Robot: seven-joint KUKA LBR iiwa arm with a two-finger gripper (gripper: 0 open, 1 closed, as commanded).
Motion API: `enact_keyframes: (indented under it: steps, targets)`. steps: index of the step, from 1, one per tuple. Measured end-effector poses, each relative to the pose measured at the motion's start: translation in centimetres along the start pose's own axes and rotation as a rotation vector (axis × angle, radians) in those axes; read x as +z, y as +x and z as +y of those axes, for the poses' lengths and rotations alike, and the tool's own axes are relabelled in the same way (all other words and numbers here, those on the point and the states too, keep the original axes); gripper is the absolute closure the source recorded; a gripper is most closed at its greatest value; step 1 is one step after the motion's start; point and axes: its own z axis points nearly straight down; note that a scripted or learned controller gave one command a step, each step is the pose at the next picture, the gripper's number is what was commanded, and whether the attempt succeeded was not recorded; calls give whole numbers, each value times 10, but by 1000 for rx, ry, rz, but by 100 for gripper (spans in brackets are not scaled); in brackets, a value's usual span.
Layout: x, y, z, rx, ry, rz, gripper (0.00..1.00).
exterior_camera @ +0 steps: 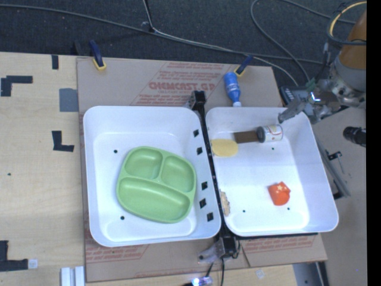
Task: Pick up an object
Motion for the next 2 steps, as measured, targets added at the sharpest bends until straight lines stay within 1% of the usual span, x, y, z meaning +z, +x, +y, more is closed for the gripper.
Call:
enact_keyframes:
  steps: [1,2]
  targets:
    - [45,1,5,-1,2,0,0]
    - [90,-2,2,0,1,0,0]
